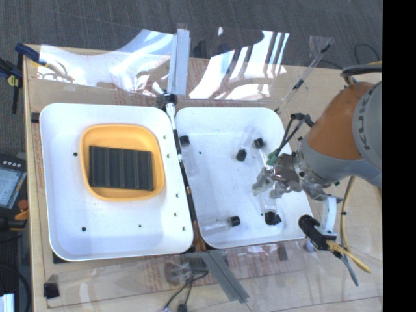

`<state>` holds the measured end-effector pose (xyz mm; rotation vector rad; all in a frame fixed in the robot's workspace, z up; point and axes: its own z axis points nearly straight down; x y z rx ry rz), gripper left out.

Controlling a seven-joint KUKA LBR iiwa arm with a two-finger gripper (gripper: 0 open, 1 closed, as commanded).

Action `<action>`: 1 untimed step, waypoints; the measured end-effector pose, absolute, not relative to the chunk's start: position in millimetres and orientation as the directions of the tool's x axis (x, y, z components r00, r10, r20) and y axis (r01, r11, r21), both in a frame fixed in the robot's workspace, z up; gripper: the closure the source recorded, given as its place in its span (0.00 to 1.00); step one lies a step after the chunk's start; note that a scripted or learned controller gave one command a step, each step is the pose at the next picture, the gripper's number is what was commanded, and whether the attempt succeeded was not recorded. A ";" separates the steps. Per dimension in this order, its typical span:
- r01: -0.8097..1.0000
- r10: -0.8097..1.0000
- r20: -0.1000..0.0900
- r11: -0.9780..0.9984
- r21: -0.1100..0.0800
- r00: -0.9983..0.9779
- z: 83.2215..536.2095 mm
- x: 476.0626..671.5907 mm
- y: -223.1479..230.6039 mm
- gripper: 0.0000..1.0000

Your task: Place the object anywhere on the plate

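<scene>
A KUKA arm's gripper (270, 181) hangs low over the right side of the right bin (214, 125), among several clear vials with black caps, one vial (268, 208) lying just beneath it and another (221, 223) near the bin's near edge. Whether its jaws are wide, narrow or closed on anything cannot be told from this slanted view. The yellow plate (117, 138) with its dark ribbed insert sits in the left bin (58, 207), well apart and bare of any vial, so by the look of things the pick and the whole carry across remain to be done.
</scene>
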<state>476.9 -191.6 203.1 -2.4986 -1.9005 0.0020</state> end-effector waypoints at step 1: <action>0.964 0.964 0.000 -0.267 -0.003 0.267 203.1 476.9 -191.6 0.00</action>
